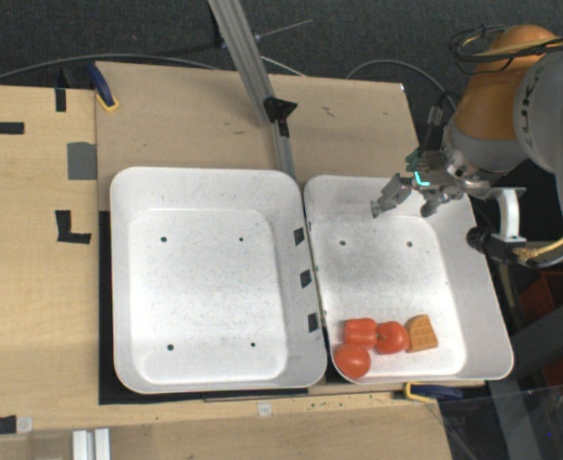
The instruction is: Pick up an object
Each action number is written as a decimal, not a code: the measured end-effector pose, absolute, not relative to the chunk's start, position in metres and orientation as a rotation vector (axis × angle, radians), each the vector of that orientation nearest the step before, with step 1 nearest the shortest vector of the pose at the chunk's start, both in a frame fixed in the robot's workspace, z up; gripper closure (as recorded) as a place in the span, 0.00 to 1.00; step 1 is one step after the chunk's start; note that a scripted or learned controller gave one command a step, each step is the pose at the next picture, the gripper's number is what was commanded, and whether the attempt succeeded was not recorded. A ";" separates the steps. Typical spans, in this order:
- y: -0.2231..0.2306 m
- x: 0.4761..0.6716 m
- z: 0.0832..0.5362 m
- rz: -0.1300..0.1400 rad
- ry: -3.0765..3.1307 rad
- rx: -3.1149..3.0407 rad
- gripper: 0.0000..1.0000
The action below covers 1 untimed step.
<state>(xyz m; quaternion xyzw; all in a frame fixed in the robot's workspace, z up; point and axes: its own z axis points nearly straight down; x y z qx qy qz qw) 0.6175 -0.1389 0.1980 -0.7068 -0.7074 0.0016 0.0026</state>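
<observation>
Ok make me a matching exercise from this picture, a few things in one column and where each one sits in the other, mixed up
Things
1. pincer
2. orange waffle-like block
3. red items
4. blue clamp

Places
A. near edge of the right bin, left of the orange piece
B. far left corner of the bench
C. over the far end of the right bin
D. near edge of the right bin, rightmost of the cluster

Pairs: 1-C, 2-D, 3-A, 4-B

Grey arm [550, 94] with an orange band (glossy, rounded), black cables, and a dark metal hand [408, 200].
</observation>
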 end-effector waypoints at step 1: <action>-0.139 0.618 0.200 0.001 -2.222 -2.218 0.00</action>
